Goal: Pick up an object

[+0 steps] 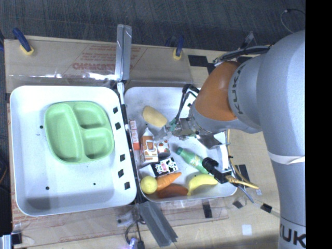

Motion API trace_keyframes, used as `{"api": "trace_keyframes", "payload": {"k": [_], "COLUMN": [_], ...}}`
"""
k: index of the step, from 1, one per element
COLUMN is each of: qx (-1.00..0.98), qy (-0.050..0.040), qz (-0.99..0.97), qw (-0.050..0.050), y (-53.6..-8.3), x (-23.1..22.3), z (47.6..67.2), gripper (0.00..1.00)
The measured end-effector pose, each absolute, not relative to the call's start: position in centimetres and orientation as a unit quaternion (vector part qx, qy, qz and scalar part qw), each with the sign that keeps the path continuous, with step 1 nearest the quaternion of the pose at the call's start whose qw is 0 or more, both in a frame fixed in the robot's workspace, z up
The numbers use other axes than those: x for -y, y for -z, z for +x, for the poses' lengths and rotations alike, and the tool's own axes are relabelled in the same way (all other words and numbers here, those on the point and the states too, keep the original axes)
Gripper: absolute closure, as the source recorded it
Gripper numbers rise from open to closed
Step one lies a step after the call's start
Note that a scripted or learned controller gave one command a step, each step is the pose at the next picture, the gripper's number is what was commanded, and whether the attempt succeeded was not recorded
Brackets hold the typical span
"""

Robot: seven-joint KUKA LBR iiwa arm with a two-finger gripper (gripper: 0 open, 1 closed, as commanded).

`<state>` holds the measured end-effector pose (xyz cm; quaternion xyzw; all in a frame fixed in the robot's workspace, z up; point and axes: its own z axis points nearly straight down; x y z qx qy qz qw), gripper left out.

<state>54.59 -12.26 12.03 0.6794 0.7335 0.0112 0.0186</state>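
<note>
Objects (165,162) crowd the right bin's (136,100) near edge beneath the gripper (179,128), whose state I cannot tell.

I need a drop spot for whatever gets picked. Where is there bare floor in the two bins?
The left bin has bare floor around the green tray, widest along its near edge. The right bin is crowded: potato, green bottle, carrot and banana fill it, with one small bare patch at its far left corner.
</note>
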Motion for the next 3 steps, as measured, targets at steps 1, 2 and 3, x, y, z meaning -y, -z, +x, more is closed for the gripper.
{"api": "trace_keyframes", "payload": {"k": [1, 2, 3], "qx": [-0.788, -0.791, -0.790], "qy": [-0.0070, -0.0093, -0.0073], "qz": [0.615, 0.612, 0.613], "qw": [0.022, 0.019, 0.019], "y": [-10.7, -12.2, -12.0], "x": [11.8, 11.6, 11.7], "z": [52.7, 52.9, 52.8], "gripper": [0.00, 1.00, 0.00]}}
